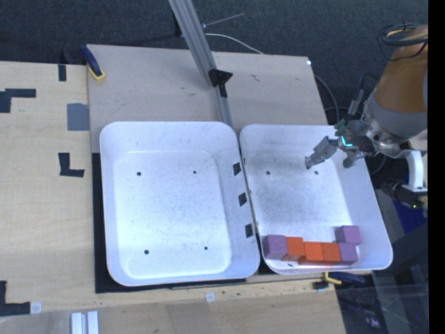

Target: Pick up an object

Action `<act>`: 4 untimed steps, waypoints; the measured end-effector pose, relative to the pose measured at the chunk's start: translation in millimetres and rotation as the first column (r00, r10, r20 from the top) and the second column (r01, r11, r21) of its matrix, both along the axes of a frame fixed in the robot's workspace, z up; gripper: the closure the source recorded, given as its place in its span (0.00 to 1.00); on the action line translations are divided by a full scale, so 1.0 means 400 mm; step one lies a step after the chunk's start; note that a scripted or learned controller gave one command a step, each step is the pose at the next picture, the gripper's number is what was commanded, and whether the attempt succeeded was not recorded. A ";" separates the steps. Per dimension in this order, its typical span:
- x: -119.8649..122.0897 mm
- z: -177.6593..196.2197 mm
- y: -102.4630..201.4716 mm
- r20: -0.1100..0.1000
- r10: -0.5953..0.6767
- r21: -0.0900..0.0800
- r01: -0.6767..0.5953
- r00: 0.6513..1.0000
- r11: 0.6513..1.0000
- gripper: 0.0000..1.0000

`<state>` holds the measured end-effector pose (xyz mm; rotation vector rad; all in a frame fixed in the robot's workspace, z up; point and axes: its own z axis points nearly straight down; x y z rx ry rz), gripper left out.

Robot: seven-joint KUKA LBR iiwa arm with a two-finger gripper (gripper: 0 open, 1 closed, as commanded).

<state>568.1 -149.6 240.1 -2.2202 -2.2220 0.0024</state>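
A: The table [42, 186] carries a left bin [167, 200] and a right bin [313, 200], blocks [313, 248] along its near wall.

B: And the end effector [332, 152]?

A: Above that bin's far end, carrying nothing; whether it's spread, I can't tell. Picking remains undone.

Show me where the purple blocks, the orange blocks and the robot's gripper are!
Purple blocks [276, 245]: camera view, top face of the left one.
Orange blocks [313, 251]: camera view, top of the middle one.
Two-finger gripper [311, 160]: camera view, at its fingertips.

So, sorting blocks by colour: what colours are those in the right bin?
Purple and orange blocks, clearest in the camera view.
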 end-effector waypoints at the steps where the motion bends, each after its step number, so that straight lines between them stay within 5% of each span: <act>1: -0.056 0.184 0.030 0.007 0.001 0.000 -0.001 1.000 1.000 0.00; 2: -0.070 0.178 0.000 0.001 -0.001 0.000 0.001 1.000 1.000 0.00; 3: 0.072 0.127 0.070 0.000 0.004 0.001 -0.004 1.000 1.000 0.00; 4: -0.050 0.129 0.047 -0.002 -0.002 0.000 0.002 1.000 1.000 0.00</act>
